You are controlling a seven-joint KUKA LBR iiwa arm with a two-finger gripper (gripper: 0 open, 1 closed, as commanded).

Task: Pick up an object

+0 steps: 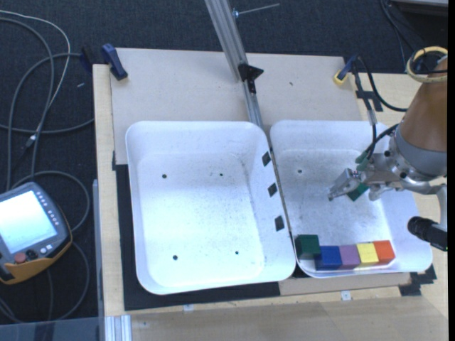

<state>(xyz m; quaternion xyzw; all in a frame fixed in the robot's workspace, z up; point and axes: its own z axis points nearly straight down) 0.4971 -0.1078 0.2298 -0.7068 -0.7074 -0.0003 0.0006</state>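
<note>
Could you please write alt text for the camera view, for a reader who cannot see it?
A grey robot arm's hand hovers over the right bin, above a row of five blocks, green, blue, purple, yellow and orange, along its near edge. The left bin sits beside it.

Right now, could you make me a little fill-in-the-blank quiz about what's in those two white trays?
1. The blocks all sit in the ____ bin as the camera sees it.
2. The row holds ____ blocks.
3. Between the blue block and the yellow block lies the ____ one.
4. The gripper is over the same bin, apart from the row, which lies along the bin's ____ edge.

Missing words: right; five; purple; near
</note>
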